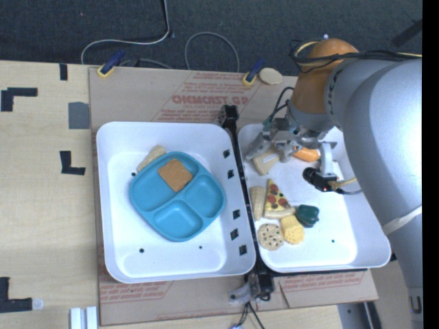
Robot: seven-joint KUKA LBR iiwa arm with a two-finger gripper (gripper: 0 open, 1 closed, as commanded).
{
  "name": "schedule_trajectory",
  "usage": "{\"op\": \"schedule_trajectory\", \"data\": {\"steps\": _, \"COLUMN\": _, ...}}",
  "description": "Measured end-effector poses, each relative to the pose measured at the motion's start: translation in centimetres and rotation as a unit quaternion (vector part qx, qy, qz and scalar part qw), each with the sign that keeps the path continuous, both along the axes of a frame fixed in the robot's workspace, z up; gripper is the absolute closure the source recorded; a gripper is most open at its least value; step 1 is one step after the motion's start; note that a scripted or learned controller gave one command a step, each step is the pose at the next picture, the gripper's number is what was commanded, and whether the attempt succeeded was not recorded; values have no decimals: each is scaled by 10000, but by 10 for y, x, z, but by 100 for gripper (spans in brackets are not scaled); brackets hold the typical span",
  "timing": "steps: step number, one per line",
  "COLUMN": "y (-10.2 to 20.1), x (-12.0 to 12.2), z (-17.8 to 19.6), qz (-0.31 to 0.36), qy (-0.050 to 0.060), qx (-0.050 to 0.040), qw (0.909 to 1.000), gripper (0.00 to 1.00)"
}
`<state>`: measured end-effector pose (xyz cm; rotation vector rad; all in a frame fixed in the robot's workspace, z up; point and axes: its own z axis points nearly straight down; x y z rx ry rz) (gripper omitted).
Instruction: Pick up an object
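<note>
My gripper (273,142) hangs low over the far left part of the right bin (343,242), under the arm's orange band. A pale beige food piece (265,162) lies just below it, touching or nearly touching; I cannot tell which. An orange carrot-like piece (306,154) lies just to the right of the gripper. Nearer the front lie a pizza slice (276,199), a pale bread strip (257,201), a cookie (270,236), a yellow piece (293,231) and a dark green piece (306,214).
The left bin (110,204) holds a blue divided plate (180,214) with a brown toast square (175,175) in it and a beige piece (152,157) tucked under its far edge. A black divider (236,177) runs between the bins. The big grey arm covers the right bin's right side.
</note>
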<state>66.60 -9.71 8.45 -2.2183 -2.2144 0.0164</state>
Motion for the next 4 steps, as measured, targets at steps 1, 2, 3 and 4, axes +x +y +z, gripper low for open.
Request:
{"op": "schedule_trajectory", "data": {"steps": 1, "y": 0, "x": 0, "z": 0, "qz": -1, "qy": 0, "qx": -1, "qw": 10000, "gripper": 0}}
{"op": "schedule_trajectory", "data": {"steps": 2, "y": -1, "x": 0, "z": 0, "qz": 6, "qy": 3, "qx": 15, "qw": 10000, "gripper": 0}}
{"op": "schedule_trajectory", "data": {"steps": 3, "y": 1, "x": 0, "z": 0, "qz": -2, "qy": -2, "qx": -4, "qw": 10000, "gripper": 0}}
{"op": "schedule_trajectory", "data": {"steps": 4, "y": 1, "x": 0, "z": 0, "qz": -3, "qy": -3, "qx": -3, "qw": 10000, "gripper": 0}}
